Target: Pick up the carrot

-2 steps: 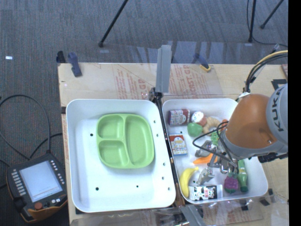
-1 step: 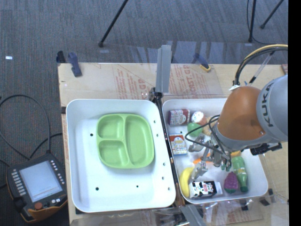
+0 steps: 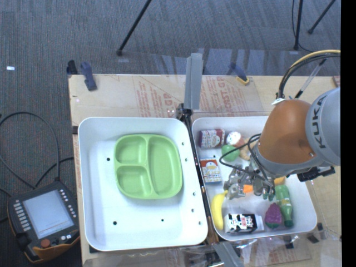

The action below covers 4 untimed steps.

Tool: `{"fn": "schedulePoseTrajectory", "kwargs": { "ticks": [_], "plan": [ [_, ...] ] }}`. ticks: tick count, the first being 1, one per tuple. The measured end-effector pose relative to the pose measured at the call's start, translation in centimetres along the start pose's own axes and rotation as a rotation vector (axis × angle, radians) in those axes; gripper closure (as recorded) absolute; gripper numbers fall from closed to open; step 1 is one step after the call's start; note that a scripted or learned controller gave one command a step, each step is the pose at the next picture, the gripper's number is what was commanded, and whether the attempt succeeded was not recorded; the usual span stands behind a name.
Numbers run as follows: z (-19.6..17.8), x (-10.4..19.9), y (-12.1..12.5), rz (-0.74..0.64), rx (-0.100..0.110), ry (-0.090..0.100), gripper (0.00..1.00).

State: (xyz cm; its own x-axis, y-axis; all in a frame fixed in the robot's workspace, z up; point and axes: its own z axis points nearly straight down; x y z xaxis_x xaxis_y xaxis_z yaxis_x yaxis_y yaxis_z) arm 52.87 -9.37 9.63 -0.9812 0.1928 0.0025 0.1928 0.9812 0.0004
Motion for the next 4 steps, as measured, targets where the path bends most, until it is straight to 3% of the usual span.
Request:
{"fn": "schedulePoseTrajectory", "kwargs": {
  "ticks": [1,2,3,4],
  "plan": [
    [-10.4,5.8,3.1,-0.424,0.0,-0.008,1.0],
    [-32.0,3.6,-4.7,-0.426,0.003,-0.014,1.0],
    [-39.3,2.2,-12.8,-0.482,0.003,-0.009,1.0],
    [-13.1,0.0,-11.9,-0.292,-0.005,0.009,1.0]
  ]
}}
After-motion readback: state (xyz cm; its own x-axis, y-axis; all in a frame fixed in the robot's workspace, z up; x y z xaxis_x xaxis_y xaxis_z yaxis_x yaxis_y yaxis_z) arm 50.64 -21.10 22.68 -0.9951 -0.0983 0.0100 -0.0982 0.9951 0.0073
